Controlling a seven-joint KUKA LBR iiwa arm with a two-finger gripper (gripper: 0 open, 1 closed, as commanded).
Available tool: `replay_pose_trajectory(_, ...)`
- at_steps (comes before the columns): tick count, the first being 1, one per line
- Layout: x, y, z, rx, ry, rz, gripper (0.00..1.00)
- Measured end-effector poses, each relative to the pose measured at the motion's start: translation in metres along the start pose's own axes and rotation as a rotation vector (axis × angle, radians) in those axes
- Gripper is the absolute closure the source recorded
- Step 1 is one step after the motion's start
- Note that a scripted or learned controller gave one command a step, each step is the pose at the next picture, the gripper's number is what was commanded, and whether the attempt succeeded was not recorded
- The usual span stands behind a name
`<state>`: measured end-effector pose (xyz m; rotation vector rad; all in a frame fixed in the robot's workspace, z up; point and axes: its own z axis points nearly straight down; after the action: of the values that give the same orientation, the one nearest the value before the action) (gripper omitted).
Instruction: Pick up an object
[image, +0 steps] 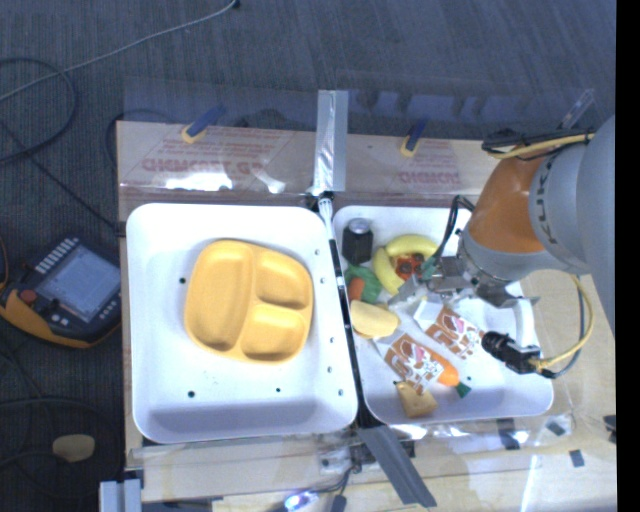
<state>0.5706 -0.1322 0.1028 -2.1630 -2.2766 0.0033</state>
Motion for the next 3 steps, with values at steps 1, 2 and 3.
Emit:
replay_pose_trajectory(1,0.004,-0.068,0.005,-0.037,-0.011,-0.057,0.0)
replay_pose_trajectory(2,0.021,-0.079,0.003,-0.022,-0.013,-0.422,0.0)
replay_pose_trajectory(3,0.055,0.039,-0.081,-0.003,-0.001,-0.418,0.0)
